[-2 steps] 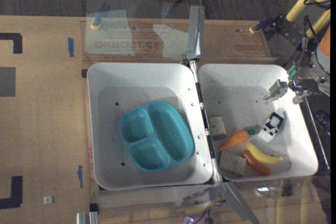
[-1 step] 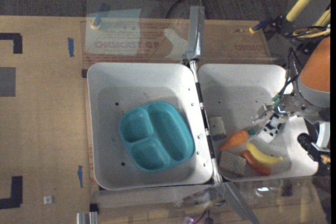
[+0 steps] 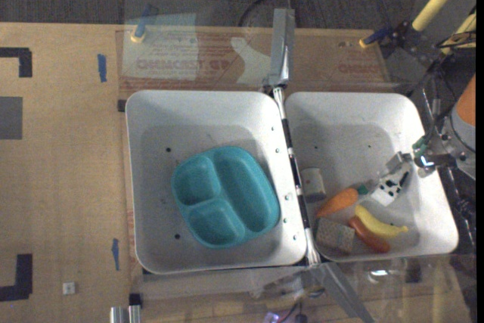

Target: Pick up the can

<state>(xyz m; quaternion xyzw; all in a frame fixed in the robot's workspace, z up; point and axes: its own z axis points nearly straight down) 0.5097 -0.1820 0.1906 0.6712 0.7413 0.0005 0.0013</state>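
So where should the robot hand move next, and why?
Probably left across the right bin, toward the small grey thing by its left wall, likely the can. The gripper hovers near the banana and carrot, well apart from it.

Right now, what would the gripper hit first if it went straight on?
The gripper angles down and view-left, so probably bare floor of the right bin, just short of the carrot; depth is unclear.
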